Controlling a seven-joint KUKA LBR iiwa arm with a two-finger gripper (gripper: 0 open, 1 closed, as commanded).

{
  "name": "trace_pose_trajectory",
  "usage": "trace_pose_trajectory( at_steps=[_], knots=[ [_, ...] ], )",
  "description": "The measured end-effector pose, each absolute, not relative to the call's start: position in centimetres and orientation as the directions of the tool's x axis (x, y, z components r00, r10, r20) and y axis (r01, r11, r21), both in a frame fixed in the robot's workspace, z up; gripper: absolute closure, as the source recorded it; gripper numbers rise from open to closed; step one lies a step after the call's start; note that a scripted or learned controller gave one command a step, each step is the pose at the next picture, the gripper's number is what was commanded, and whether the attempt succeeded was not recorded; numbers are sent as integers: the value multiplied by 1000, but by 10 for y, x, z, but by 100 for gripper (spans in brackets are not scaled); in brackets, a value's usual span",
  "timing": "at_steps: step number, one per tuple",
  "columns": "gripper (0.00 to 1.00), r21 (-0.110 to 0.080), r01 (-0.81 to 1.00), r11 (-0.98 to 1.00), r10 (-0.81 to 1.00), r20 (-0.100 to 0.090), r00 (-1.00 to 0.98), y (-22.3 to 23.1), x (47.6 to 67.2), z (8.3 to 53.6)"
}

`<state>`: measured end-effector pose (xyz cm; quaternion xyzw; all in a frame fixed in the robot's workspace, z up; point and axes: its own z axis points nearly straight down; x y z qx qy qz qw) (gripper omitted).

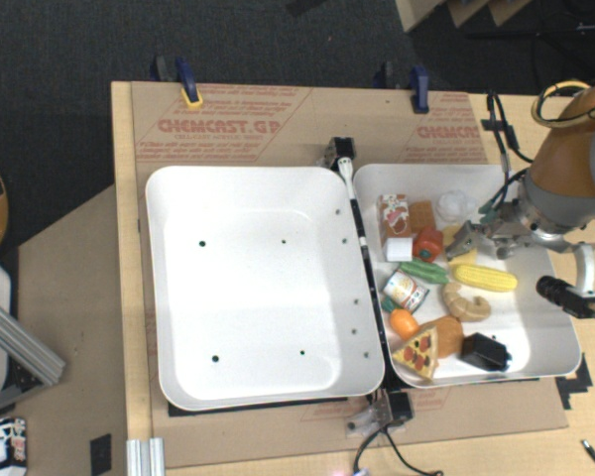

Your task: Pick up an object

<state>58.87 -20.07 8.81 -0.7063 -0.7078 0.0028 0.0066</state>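
**Toy food crowds the right bin beneath the arm's gripper**

Nearest the camera, a pizza slice lies at the front edge of the right bin, its tip aimed toward the front left corner. Taking the yellow corn cob as landmark: it lies with its long axis running left to right, tilted slightly down at its right end, near the middle of that bin. Just left of it sits a green vegetable, and behind that a red piece. A small can lies farther left of the cob, an orange ball in front of the can. A tan bread-like piece touches the cob's front side, and a black block lies in front of that.

Just behind the cob hangs the gripper, grey, fingers pointing left; their spread cannot be told. The arm's orange band rises behind and to the right.

Left of the cob, past the divider, lies the left bin. Both bins rest on a brown board clamped with blue clips; dark carpet lies beyond.
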Motion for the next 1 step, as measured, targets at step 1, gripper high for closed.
trace_pose_trajectory(
  at_steps=[1],
  knots=[
    [0, 3, 1000, 6, 1000, 0, -6, -157, 626, 84]
  ],
)
